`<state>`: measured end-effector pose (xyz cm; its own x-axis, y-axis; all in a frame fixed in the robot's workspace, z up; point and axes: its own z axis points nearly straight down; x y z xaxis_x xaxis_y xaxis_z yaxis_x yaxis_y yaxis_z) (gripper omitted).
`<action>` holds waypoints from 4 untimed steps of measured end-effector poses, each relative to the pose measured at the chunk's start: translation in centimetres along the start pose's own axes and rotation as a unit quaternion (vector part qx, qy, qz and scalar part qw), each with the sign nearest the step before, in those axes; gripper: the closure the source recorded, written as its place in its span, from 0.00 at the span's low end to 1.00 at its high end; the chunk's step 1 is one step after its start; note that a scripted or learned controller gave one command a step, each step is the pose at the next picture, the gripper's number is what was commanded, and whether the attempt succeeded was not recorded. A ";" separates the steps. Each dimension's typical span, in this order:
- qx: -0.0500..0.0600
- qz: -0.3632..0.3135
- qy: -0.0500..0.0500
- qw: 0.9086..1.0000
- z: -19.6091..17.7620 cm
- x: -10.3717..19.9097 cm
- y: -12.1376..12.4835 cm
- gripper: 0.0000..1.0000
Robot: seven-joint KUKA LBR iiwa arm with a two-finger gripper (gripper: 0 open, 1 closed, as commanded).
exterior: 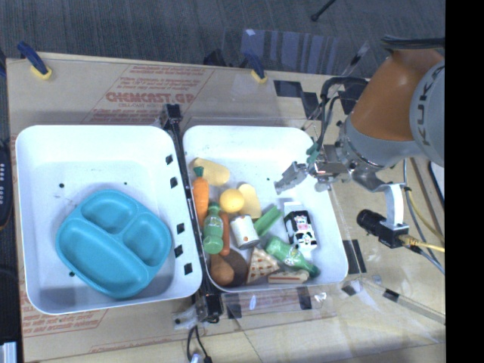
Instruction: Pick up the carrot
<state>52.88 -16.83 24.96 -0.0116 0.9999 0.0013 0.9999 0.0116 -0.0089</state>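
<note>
Carrot (200, 197) lies by the right bin's (330, 225) left wall, well apart from the released, unladen jaws

Carrot (200, 197) lies in the right bin (321, 225), apparently against its left wall.

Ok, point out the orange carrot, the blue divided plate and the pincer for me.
Orange carrot (200, 197), camera view, middle of its body.
Blue divided plastic plate (85, 268), camera view, its lower left rim.
Pincer (291, 177), camera view, midway between its fingertips.
</note>
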 end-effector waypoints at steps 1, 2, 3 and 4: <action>-0.003 0.172 0.000 0.985 15.6 4.2 2.8 0.00; 0.005 0.292 0.000 0.956 15.9 6.6 9.1 0.00; 0.009 0.286 0.001 0.958 14.9 6.8 9.1 1.00; -0.002 0.359 0.002 0.933 5.5 13.7 6.4 1.00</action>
<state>59.08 -3.00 19.45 0.6612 0.7502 -0.0008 0.7502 -0.6612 -0.0050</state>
